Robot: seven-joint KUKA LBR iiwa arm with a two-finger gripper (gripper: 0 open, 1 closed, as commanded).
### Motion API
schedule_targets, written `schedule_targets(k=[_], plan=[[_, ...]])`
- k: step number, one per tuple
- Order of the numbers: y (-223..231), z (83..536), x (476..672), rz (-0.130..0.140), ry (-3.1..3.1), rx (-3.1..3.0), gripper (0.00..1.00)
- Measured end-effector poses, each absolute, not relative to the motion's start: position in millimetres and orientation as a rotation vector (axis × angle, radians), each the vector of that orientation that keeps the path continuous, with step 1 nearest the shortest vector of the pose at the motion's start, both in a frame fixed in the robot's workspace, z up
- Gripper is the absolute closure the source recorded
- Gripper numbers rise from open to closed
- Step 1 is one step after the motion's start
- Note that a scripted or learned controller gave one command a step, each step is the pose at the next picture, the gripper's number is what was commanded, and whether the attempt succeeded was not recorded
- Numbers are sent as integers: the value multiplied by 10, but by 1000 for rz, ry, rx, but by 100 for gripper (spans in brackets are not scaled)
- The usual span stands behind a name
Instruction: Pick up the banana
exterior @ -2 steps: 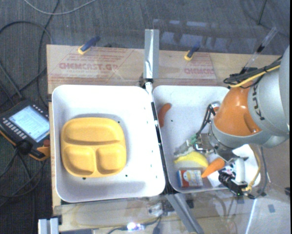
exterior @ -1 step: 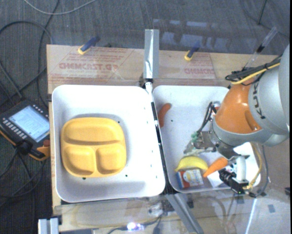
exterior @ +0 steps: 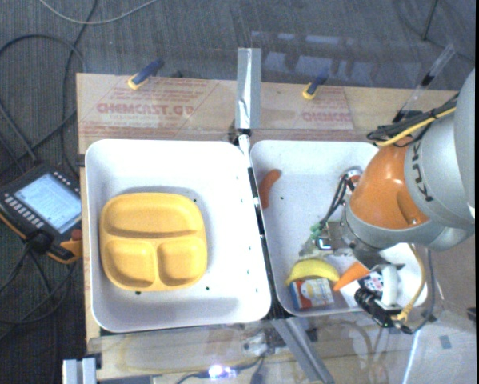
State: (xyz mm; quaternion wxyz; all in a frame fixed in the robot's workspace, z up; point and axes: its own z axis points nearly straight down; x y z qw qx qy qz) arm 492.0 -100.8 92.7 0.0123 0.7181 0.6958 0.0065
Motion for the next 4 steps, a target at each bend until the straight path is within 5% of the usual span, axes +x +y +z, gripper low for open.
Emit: schedule_targets(k=[1,2,3,4], plan=[[-290,1822,5329,-5,2351,2088,100],[-291,1821,5328,-6,2351,2088,0],[-994,1229,4824,-5,2512,1895,0],[-1162,901,4898,4,2965,1009,0]])
